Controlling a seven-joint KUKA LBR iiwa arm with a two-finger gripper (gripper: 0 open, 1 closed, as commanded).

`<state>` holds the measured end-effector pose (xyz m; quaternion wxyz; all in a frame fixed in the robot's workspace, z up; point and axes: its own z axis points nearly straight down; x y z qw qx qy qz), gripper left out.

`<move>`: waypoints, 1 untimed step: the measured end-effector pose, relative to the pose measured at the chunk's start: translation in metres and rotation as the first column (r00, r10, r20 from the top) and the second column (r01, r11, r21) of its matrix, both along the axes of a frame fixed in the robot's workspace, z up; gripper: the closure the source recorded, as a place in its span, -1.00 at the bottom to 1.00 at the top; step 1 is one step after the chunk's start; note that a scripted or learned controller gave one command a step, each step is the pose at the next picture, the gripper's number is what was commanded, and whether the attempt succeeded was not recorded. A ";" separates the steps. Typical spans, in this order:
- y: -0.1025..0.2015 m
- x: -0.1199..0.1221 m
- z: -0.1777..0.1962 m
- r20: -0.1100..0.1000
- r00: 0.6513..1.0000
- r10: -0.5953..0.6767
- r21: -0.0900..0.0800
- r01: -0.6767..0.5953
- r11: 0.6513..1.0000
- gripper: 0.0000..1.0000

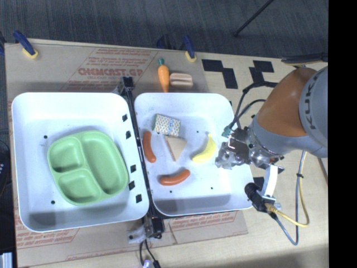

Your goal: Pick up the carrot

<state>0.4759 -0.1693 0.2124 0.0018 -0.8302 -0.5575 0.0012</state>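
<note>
Bins: two, shallow, white, glossy plastic with rounded corners, side by side across the middle of the frame; left bin, right bin. Plate: one, pale green, rounded, divided into three compartments, lying in the left bin, centre left of frame. Carrot: one, small, orange with a green top, tapered, lying outside the bins on the bench just above the right bin's upper rim, upper centre of frame. Beside it to the right: one tan and pink block, layered, rounded edges, close to the carrot. Sausages: two, orange-red, smooth, in the right bin; one upright along the bin's left side, one lying crosswise lower down. Packet: one, squarish, pale with green and blue print, upper middle of the right bin. Wedge: one, tan, triangular, just below the packet. Banana: one, yellow, curved, right of the wedge. Bench: brown cardboard cover with red print and black marks. Clamps: two seen, blue and yellow, along the top edge. Gripper: one, metallic, over the right bin's right side, just beside the banana; whether it is wide or narrow cannot be told
</note>
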 end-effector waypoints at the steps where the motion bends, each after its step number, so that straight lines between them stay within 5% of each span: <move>1: 0.127 0.013 0.039 0.002 0.956 0.295 -0.001 -0.295 0.956 1.00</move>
